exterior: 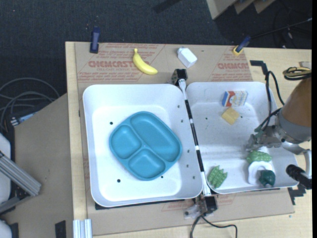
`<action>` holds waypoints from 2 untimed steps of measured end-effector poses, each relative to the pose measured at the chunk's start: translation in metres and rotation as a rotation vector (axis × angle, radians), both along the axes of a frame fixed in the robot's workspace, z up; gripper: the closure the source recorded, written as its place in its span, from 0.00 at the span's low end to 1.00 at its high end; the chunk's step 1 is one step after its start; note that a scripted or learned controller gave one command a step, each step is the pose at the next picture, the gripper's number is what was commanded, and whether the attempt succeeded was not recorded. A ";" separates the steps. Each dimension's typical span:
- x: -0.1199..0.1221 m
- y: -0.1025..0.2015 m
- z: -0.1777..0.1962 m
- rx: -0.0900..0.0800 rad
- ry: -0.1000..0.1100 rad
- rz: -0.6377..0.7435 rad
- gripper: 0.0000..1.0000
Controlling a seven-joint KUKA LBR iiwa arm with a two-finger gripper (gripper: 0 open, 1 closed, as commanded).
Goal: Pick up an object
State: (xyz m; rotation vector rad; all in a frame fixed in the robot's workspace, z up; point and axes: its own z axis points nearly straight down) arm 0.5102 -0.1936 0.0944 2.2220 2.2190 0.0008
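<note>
The bench (pixel 74 148) is light wood, and a brown cardboard sheet with red letters lies on it under two white bins. At the near edge of the right bin (pixel 218 133) sits a green leafy toy (pixel 217 175). Close by, in the near right corner, are a white cup thing with a dark green lump (pixel 263 176). Just behind that lies another green leafy piece (pixel 259 156). The pincer (pixel 257 142) hangs low right over this piece, at the end of the grey arm that comes in from the right; I cannot tell how its fingers stand or if it has anything. The left bin (pixel 99 108) holds a blue plate with three parts (pixel 144 145). Farther back in the right bin are a yellow block (pixel 230 116) and a small red, white and blue box (pixel 233 98). Behind the bins, on the cardboard, lie a yellow banana (pixel 143 63) and a white block (pixel 187 57). Past the bench the floor is dark carpet, with grey cables at the left.
</note>
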 end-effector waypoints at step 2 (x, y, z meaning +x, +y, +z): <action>-0.032 0.033 -0.010 0.001 0.003 0.001 0.00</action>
